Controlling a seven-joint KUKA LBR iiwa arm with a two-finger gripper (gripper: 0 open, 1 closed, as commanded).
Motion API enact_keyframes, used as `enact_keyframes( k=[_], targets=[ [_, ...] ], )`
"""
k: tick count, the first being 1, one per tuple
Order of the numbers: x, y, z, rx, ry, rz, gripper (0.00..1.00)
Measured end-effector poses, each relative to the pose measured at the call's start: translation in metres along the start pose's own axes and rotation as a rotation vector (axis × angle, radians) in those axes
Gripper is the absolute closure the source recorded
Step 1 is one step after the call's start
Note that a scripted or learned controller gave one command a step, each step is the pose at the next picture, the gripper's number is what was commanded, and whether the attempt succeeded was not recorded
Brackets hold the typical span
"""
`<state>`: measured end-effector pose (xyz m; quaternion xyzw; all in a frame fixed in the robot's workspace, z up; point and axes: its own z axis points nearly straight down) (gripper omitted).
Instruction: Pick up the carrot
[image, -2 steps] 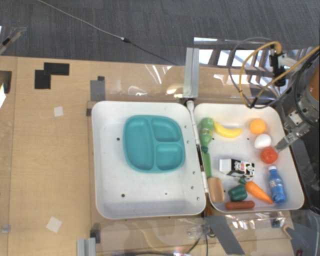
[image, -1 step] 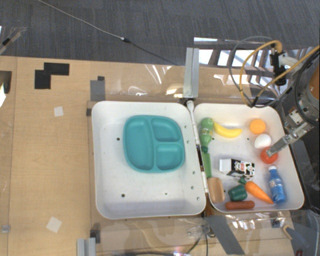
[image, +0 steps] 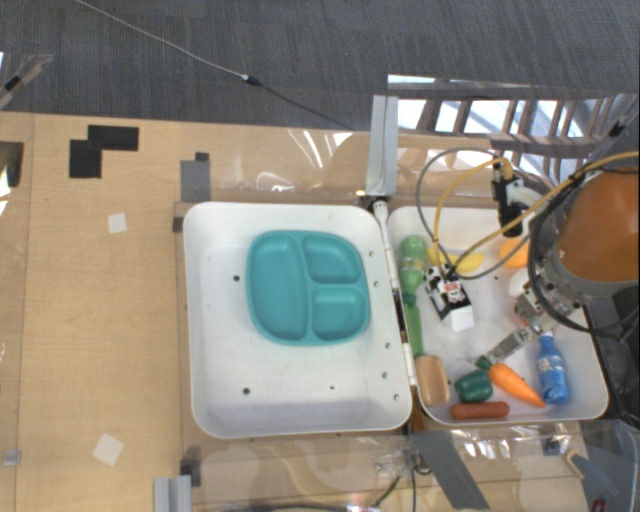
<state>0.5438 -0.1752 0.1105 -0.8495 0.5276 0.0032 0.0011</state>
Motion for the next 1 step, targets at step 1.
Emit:
enact_keyframes(
  k=[1],
  targets=[
    [-0.0086,0.0083,0.0222,0.010,0.013,0.003,0.00]
  ],
)
